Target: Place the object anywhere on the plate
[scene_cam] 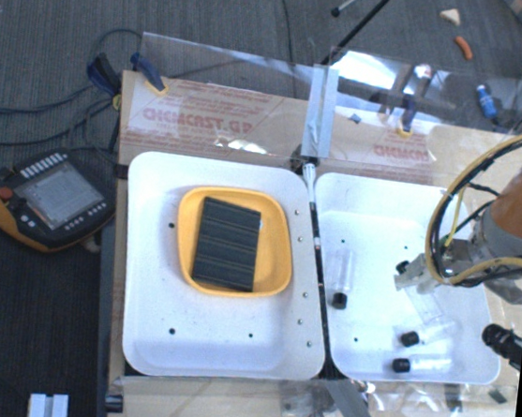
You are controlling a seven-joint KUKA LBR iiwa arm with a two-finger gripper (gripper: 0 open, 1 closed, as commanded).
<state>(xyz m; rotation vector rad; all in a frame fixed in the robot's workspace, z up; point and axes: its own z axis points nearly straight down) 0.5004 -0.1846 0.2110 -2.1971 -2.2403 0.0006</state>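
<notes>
A yellow square plate (278,252) lies in the left white bin (142,330). On the plate's middle rests a black ridged rectangular block (227,243), flat and well inside the rim. My gripper (424,287) hangs over the right bin (383,218), near its right side, far from the plate. It sits just above a clear vial (433,326), and nothing can be made out in its grasp.
The right bin holds clear vials with black caps: one (341,271) near the left wall and two (426,363) at the front right. Yellow and black cables (449,216) loop from the arm over the bin's right side. A teach pendant (49,200) lies left of the bench.
</notes>
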